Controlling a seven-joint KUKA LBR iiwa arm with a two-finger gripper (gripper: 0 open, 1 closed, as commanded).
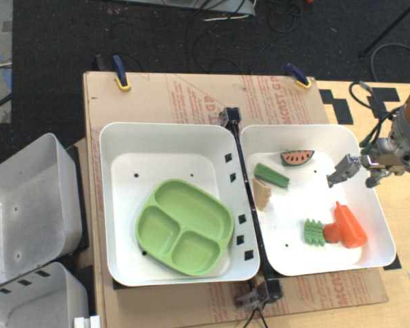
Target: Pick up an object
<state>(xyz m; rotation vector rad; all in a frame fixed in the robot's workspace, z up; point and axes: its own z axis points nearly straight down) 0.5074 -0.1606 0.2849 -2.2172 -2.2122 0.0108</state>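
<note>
My pincer point(360, 170) hangs over the right edge of the right bin point(307, 268), fingers spread apart with nothing between them. The nearest candidate is the orange toy point(350, 227), lying near and slightly left of me on the bin floor, with a green ridged piece point(313, 231) touching its left side. To do this well, I judge I should come down over the orange toy's free right half, set my fingers across its narrow width, and keep clear of the bin wall, which looks close enough to catch a finger. The watermelon slice point(297, 157) and green block point(271, 175) lie further left. My arm enters from the right, wrist held above the bin rim, fingers pointing left and downward.
</note>
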